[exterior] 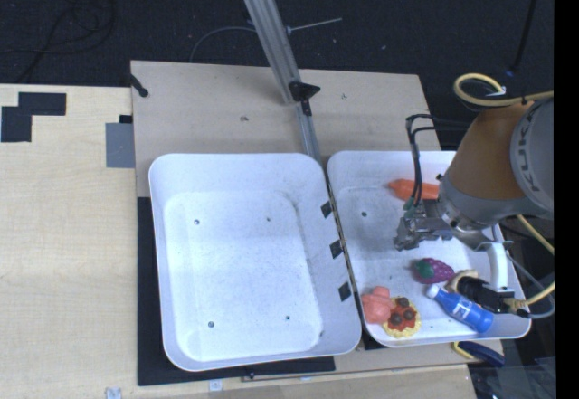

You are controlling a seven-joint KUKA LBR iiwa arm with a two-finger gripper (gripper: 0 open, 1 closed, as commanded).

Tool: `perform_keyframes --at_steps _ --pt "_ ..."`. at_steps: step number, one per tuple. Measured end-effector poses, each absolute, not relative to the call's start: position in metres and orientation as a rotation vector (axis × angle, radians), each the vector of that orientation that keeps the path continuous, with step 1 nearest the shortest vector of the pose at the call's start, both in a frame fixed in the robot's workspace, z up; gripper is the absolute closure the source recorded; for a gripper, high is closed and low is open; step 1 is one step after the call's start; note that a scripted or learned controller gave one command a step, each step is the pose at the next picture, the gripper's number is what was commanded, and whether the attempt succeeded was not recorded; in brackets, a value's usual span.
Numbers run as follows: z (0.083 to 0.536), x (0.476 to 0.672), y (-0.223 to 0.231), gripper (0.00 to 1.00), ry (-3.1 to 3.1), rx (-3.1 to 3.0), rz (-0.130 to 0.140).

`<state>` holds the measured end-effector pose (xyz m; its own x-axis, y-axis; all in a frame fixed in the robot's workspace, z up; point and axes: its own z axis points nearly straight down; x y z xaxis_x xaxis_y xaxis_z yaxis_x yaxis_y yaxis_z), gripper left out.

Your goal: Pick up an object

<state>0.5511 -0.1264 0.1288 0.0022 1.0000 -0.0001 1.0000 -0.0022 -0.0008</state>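
The right bin (371, 207) holds several small toys. An orange carrot-like piece (412, 188) lies near its far side, partly behind the arm. A purple and green toy (433, 270) sits toward the right. A blue bottle (462, 308) lies at the front right corner. A pink toy (377, 304) and a yellow and red one (401, 319) rest at the front edge. My gripper (412, 239) hangs low over the bin's middle, just left of the purple toy and below the carrot. Nothing shows between it and the bin floor.
The left bin (240, 252) lies beside the right one, with black clips (335, 248) along the shared rim. A metal rail (276, 35) slants up behind the bins. Cables and yellow hose (475, 85) trail by the arm at the right.
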Motion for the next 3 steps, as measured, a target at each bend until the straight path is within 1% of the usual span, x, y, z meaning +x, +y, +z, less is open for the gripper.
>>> perform_keyframes --at_steps 1,2,3 --pt "0.19 0.557 -0.126 1.0 -2.224 -2.224 -0.004" --pt "0.232 0.557 -0.126 1.0 -2.223 -2.224 -0.003" --pt "0.222 0.547 -0.08 1.0 -2.224 -2.217 0.0"
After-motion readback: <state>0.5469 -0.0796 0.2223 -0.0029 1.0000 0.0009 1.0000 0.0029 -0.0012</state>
